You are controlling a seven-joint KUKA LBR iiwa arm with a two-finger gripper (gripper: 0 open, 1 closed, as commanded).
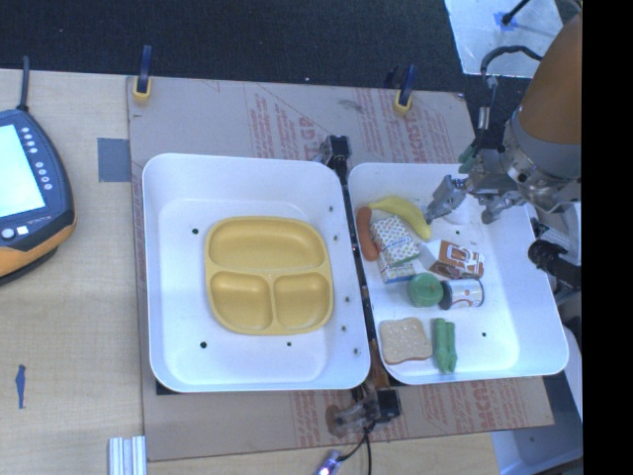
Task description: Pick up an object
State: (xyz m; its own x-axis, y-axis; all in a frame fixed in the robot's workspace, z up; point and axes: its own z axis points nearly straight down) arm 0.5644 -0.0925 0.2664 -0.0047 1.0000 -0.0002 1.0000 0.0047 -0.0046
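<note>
Over the right bin (pixel 514 349), near its far edge, you've got the hand (pixel 465 201) hanging above bare white floor, fingers spread open with nothing between them. One finger (pixel 442 199) points down-left toward the yellow banana (pixel 404 212), just beside it but not touching as far as you can see.

Pickable stuff sits in the left half of that bin:
- orange-red sausage piece (pixel 367 233) along the left wall
- blue-and-white patterned box (pixel 396 247) next to the banana
- green round object (pixel 425 290) in the middle
- small can (pixel 464 294) lying on its side, touching the green one
- brown-and-white carton (pixel 459 258) just behind the can
- bread slice (pixel 405 339) and green pickle-like piece (pixel 444 345) at the near edge, side by side

Left bin (pixel 168 265) holds a yellow divided tray (pixel 268 273) (three compartments). On the tabletop (pixel 79 364) at far left you'll see the teach pendant (pixel 30 196).
</note>
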